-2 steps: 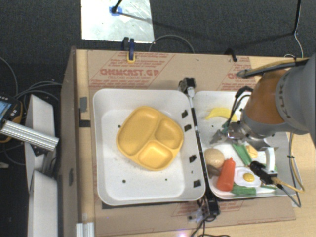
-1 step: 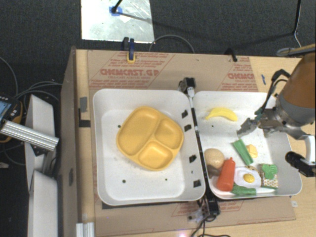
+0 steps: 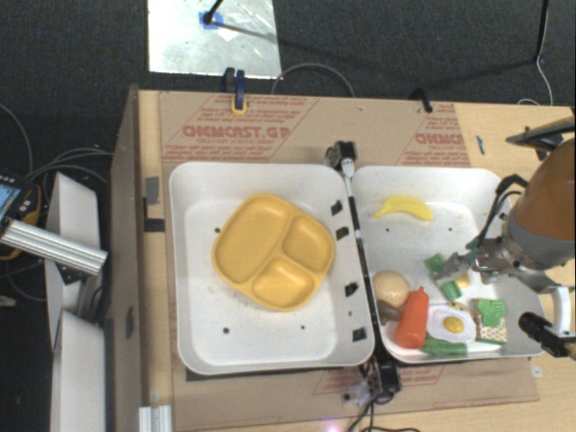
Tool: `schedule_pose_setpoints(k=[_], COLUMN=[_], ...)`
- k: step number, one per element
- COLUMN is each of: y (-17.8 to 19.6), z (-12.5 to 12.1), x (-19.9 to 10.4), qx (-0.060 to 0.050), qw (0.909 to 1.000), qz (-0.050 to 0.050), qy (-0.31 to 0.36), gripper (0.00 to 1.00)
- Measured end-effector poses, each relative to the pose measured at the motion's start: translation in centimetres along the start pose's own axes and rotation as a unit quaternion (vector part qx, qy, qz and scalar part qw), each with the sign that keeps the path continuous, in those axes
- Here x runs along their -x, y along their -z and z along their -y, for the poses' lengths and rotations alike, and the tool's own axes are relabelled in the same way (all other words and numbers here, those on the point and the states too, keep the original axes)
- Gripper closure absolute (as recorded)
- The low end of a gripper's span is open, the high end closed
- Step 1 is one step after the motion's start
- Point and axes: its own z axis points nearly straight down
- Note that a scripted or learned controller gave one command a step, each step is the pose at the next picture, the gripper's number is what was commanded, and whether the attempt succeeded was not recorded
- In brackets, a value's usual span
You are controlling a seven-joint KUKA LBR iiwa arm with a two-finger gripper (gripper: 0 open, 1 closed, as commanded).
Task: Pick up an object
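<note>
In the right bin (image 3: pixel 423 183) I'm seeing the arm (image 3: pixel 549 210) coming in from the right edge, with the end effector (image 3: pixel 477 261) hanging low over the middle-right of the bin, just beside a small green piece (image 3: pixel 436 263). Honestly I'm not able to tell how the end effector is set, it's too small and dark against the clutter, and nothing is visibly sitting in it.

The pickable stuff is all lying in that same bin. A yellow banana (image 3: pixel 404 208) is sitting alone near the far wall, well apart from the rest. Along the near side I'm looking at a beige round thing (image 3: pixel 391 287) touching an orange-red bottle (image 3: pixel 413 317), then a fried egg toy (image 3: pixel 451 323) right next to that, and a green block (image 3: pixel 491 311) further right. A green strip (image 3: pixel 445 348) is lying by the near rim.

The left bin (image 3: pixel 193 241) is holding a yellow divided plate (image 3: pixel 273 251), sitting roughly centered and turned at an angle. Both bins are resting on the cardboard-covered desk (image 3: pixel 270 124).
</note>
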Motion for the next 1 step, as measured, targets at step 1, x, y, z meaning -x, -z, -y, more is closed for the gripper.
schedule_pose_setpoints(k=[1], y=[-3.44], z=[-1.71], x=[-2.06], qx=[0.008], qw=[1.0000], qz=[0.004], qy=[0.003], gripper=[0.00])
